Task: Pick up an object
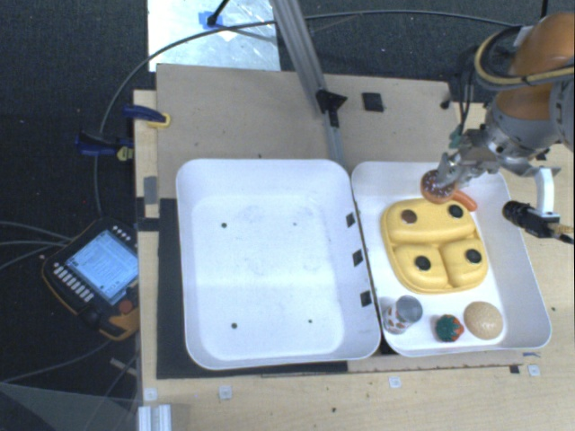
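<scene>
My gripper [448, 171] hangs over the far edge of the right bin [517, 268], reaching in from the right. Directly under its tip is a small round brown-speckled object [437, 187], and a short orange piece [461, 200] lies just beside it. Whether the gripper touches the brown object cannot be made out. A big yellow lumpy object with dark spots [435, 244] lies in the middle of the right bin. Along the near edge sit a small grey and white item [402, 312], a green and red ball [448, 328] and a beige egg-shaped object [483, 320].
The left bin [193, 268] stands beside the right one, the two touching along a shared edge with black clips. A metal pole [301, 48] slants across the bench's far side. A handheld pendant [94, 272] lies off the bench to the left.
</scene>
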Robot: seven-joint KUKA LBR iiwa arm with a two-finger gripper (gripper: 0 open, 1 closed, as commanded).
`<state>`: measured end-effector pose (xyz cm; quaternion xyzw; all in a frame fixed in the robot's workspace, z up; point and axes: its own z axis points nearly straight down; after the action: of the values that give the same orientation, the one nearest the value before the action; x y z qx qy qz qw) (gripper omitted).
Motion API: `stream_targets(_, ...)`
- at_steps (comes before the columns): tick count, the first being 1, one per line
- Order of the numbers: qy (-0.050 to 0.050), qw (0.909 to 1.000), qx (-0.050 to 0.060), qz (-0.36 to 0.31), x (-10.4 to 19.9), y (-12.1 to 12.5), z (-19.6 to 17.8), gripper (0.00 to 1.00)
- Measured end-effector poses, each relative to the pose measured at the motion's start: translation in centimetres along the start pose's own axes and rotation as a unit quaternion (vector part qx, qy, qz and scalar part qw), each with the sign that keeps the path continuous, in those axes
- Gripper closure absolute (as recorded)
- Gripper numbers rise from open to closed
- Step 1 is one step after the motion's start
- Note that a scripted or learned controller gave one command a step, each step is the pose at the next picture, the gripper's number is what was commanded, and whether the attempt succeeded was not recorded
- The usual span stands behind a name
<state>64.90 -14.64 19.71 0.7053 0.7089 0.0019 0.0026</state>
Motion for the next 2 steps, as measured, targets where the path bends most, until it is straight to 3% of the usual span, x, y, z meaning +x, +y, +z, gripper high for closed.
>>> stream_targets(1,0.0,1.0,-0.001,0.0,0.0,0.2,-5.5,1.0)
stream_targets(2,0.001,1.0,0.003,-0.002,5.6,-2.0,-5.1,1.0)
